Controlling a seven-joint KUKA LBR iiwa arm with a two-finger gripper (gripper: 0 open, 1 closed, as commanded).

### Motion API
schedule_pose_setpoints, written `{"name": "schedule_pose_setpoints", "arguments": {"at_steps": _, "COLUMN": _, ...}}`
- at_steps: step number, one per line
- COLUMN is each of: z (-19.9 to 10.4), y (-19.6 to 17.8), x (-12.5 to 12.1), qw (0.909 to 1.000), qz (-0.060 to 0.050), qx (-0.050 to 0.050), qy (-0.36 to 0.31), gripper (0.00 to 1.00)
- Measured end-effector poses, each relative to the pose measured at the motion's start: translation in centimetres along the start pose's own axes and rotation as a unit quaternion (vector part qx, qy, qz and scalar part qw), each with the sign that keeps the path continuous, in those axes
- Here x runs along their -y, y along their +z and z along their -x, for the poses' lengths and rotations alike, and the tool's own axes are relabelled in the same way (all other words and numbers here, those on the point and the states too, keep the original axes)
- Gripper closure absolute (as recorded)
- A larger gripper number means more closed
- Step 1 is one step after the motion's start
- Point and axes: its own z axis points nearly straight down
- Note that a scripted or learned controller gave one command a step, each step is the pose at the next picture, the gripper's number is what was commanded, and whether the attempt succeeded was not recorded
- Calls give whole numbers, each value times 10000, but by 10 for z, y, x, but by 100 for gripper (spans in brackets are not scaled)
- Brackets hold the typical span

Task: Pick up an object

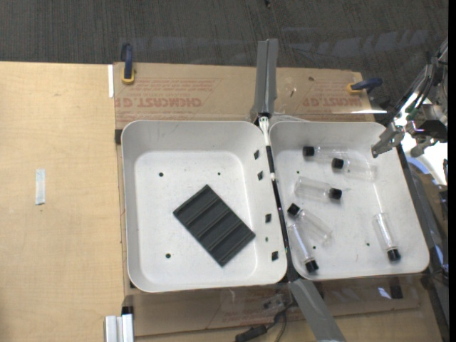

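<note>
Vials [318, 189] loose in rt bin [410, 212]; jaws [399, 135] at rim, state unclear

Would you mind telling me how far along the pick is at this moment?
Nothing looks picked yet. The dark ribbed block lies flat in the left bin, and the clear capped vials lie scattered in the right bin. The gripper sits over the right bin's upper right rim with nothing visible between its fingers. Descending onto an object, closing and lifting are all left.
</note>
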Motion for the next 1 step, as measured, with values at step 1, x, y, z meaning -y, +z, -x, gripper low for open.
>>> {"name": "schedule_pose_setpoints", "arguments": {"at_steps": 1, "z": 2, "y": 151, "x": -62, "qw": 9997, "qz": 8, "qx": 0, "qy": 258, "gripper": 0}}
